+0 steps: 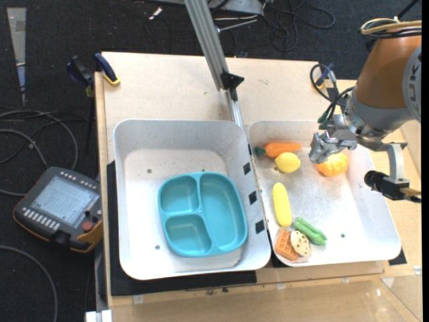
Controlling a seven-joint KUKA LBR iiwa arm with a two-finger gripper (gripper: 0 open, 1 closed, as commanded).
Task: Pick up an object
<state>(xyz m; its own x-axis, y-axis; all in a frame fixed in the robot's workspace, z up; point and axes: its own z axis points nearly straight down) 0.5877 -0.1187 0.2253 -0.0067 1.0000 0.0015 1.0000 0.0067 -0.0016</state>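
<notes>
The arm (389, 72) leans in from the right over the right bin (362, 240), and its gripper (326, 147) is down on the orange (334, 164) near the bin's far edge. I'd call this the grasp itself: the tool sits right on top of the fruit, touching or all but touching its upper left side. From up here the fingers are lost against the grey metal, so I cannot tell whether they stand wide, narrow, or have closed on the orange. If they have not closed, the next move calls for a firm squeeze across the round fruit, then a straight lift; a round toy like that could well roll out sideways if pinched off-centre.

The left bin (134, 180) holds a blue tray (201, 215) with three compartments, nothing in them that I can see.

The right bin carries the food. Besides the orange, there is a corn cob (282, 204) lying lengthwise near the left wall, a carrot (283, 149) at the far side with a lemon (287, 162) touching it just in front, a green pod (310, 231) towards the near edge, and beside it a waffle (287, 244) with a cookie (302, 244) resting partly on it.
</notes>
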